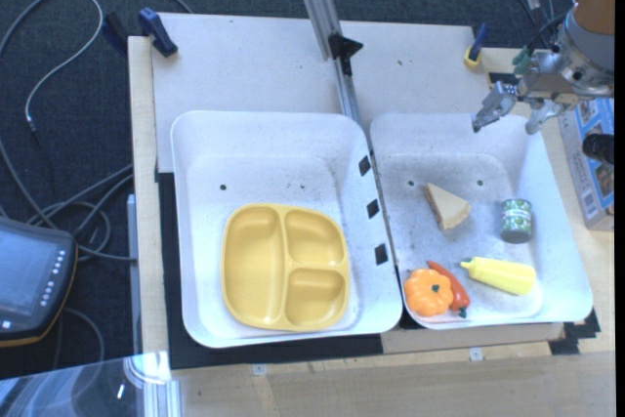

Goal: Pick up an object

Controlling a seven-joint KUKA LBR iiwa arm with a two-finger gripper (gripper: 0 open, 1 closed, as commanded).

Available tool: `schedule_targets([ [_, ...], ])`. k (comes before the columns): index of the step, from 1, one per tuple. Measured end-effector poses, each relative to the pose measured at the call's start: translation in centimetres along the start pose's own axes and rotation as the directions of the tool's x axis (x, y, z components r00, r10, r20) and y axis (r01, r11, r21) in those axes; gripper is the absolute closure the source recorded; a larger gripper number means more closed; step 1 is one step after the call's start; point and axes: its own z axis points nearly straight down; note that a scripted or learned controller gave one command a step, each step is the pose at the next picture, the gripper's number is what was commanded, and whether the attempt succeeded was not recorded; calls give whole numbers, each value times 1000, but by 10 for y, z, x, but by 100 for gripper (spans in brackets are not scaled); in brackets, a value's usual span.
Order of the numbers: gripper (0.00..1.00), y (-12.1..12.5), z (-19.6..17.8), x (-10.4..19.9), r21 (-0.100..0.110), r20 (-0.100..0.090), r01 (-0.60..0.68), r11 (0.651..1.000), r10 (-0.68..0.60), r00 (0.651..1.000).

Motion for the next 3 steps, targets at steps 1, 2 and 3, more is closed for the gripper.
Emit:
schedule_targets([
  [1, 0, 0, 0, 0, 0, 1, 1, 1000, -1, 1000],
  [2, 0, -10, 49, 2, 6, 0, -1, 1000, 1, 1000],
  [3, 0, -13, 100, -8, 6, 0, -2, 1000, 2, 1000],
])
